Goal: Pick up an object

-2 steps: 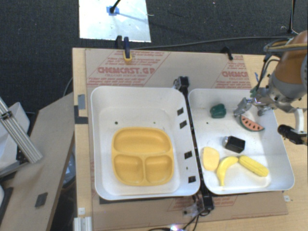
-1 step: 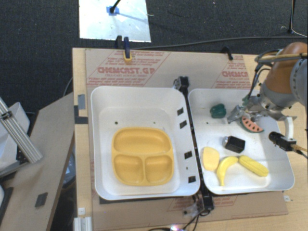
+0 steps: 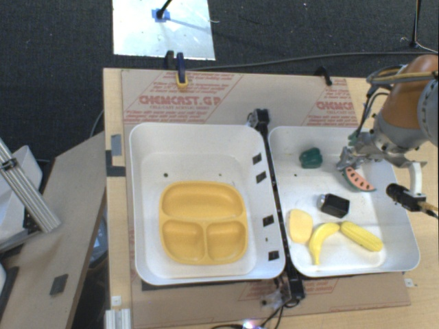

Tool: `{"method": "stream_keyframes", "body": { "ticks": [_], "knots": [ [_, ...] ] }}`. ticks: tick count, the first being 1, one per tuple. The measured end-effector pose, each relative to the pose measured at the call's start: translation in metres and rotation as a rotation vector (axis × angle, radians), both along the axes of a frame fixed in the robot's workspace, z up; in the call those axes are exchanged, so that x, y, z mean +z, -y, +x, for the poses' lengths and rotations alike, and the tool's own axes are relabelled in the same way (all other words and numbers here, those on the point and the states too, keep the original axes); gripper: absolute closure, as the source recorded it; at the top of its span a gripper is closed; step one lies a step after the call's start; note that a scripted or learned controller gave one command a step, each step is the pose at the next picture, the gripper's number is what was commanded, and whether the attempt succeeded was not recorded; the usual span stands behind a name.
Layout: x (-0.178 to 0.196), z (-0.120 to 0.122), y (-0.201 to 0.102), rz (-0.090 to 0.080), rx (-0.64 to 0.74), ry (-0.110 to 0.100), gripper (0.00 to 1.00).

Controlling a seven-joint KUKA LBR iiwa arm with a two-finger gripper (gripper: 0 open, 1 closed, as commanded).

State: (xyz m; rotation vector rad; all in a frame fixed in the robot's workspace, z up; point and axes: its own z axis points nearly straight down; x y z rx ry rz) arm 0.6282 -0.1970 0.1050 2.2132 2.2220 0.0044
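We judge the task to be at its early stage — nothing has been lifted yet, as far as we can see. The claw (image 3: 351,157) sits low at the far right of the right bin (image 3: 401,256), right beside the watermelon slice (image 3: 359,179), which lies flat on the bin floor near the right wall. We cannot tell whether the claw is spread or closed, since the wrist and its cabling cover it from above; no object shows between its tips, so we do not count anything as held.

The other candidates all rest in the same bin: a green piece (image 3: 311,157) toward the back, a small black block (image 3: 334,205) near the middle, and along the front a pale yellow piece (image 3: 300,225), a banana (image 3: 321,240) and a corn cob (image 3: 361,236) — the banana just beside both of its neighbours. The left bin (image 3: 147,153) carries a yellow divided tray (image 3: 203,222), well apart from the arm.

What is left, in our view, is nearly everything: settling on the watermelon slice or another piece, closing on it, and raising it clear of the bin floor.
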Motion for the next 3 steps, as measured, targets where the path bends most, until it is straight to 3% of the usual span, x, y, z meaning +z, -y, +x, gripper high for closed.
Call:
{"method": "stream_keyframes", "body": {
  "ticks": [2, 3],
  "knots": [
    [0.124, 0.011, -0.003, 0.000, 0.002, 0.001, 1.00],
    [0.157, 0.012, -0.003, 0.001, 0.003, -0.002, 1.00]
  ]
}}
